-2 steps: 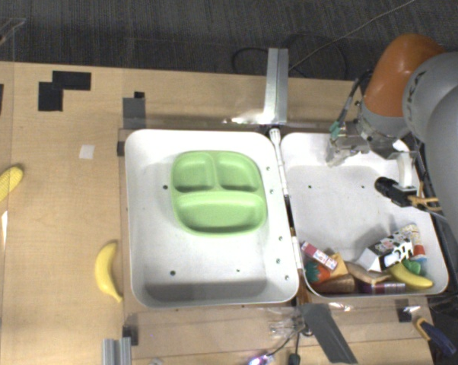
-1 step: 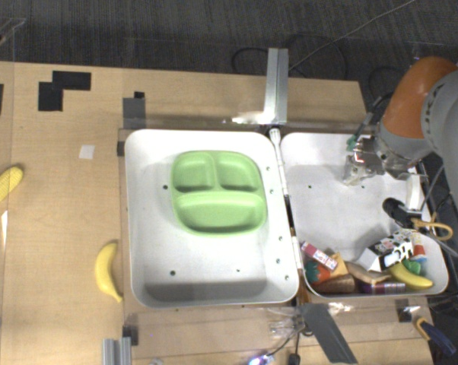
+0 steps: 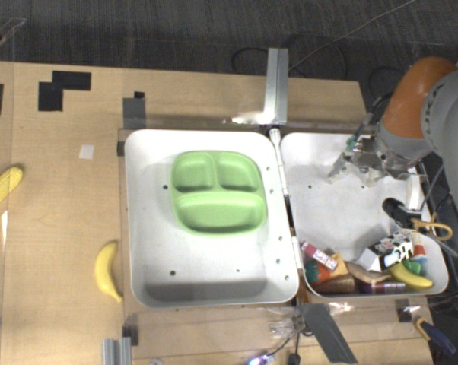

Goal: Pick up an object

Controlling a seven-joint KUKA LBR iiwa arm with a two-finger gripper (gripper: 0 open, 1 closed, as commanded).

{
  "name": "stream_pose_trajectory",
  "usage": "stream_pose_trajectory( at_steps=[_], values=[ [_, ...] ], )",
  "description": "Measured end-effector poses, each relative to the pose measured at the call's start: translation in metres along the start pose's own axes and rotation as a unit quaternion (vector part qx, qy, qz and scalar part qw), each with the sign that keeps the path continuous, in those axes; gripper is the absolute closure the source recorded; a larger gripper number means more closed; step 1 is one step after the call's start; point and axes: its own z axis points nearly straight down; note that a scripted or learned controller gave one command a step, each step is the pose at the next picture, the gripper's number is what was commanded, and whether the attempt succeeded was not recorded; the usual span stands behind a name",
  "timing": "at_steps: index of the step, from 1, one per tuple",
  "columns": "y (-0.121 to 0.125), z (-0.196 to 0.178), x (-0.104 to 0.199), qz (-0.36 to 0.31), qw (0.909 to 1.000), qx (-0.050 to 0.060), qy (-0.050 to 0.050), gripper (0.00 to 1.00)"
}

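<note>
Two bins sit side by side on the surface, and the tool (image 3: 356, 163) hangs over the far part of the right bin (image 3: 320, 204), with bare white floor under it. Its fingers spread apart, one tip toward the bin's middle and the other nearer the arm, and nothing lies between them.

The things to pick lie heaped along the near edge of the right bin: a red-and-yellow packet (image 3: 320, 258), a brown piece (image 3: 341, 282), a banana (image 3: 410, 278) and some small toys (image 3: 396, 248) in the near right corner. So the pile lies toward the near wall from the tool, well apart from it, across open floor. The banana's long axis runs roughly along that near wall.

Room is tight there: the heap presses against the near wall and the right corner, so a descent is likely to meet the rim. The packet, on the left end of the heap, has the most open floor beside it.

The left bin (image 3: 145, 226) holds a green tray (image 3: 214, 190).
</note>
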Motion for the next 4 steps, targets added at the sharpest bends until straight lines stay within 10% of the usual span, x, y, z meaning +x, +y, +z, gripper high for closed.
stream_pose_trajectory(
  at_steps=[1,2,3,4],
  values=[
    [-0.086,-0.003,-0.054,-0.015,0.9999,-0.001,-0.001,0.0],
    [-0.139,-0.004,-0.034,-0.007,1.0,-0.004,-0.001,0.0],
    [-0.095,-0.003,0.02,-0.082,0.9966,-0.004,0.0,0.0],
    [-0.151,-0.005,0.043,-0.076,0.9971,-0.006,0.0,0.0]
  ],
)
